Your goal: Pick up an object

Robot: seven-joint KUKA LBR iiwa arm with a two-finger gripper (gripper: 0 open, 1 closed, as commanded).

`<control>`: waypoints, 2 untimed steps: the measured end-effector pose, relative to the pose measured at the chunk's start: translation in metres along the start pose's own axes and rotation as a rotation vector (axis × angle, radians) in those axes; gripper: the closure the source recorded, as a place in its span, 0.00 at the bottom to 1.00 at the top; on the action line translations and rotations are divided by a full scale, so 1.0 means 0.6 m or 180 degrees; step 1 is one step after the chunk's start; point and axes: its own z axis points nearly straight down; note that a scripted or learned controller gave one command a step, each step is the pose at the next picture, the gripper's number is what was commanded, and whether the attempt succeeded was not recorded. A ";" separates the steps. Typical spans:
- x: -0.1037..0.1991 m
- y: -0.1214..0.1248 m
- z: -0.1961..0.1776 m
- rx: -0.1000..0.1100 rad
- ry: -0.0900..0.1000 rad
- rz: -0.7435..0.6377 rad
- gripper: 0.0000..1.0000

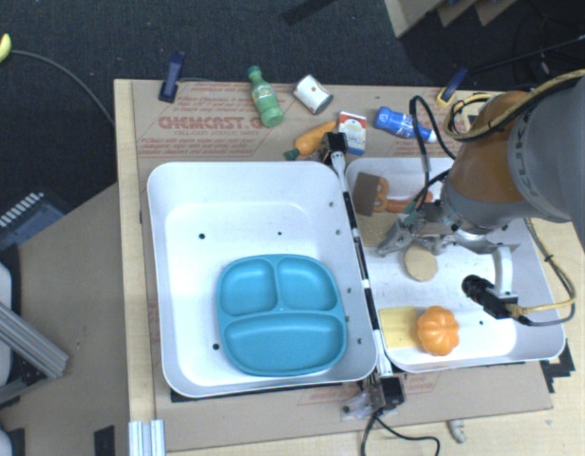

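Camera view has the arm (520,160) reaching in from the right of the frame, its gripper (418,238) low in the right bin (535,345), right over a pale round disc (421,263). I'd judge that disc is the target, since the gripper sits almost on it. Open or closed, I cannot tell; the wrist covers that part. An orange pumpkin (437,331) and a yellow block (396,326) lie lower in the bin, near its front edge. A brown piece (372,194) rests at its upper left. The left bin (179,207) carries a blue divided plate (281,313). Clutter lines the counter (217,122) in the upper frame, too small to name
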 end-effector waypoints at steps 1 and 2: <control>-0.001 0.000 -0.016 -0.0005 -0.0003 0.0003 1.00; -0.027 0.060 -0.191 -0.0011 -0.0006 0.0000 1.00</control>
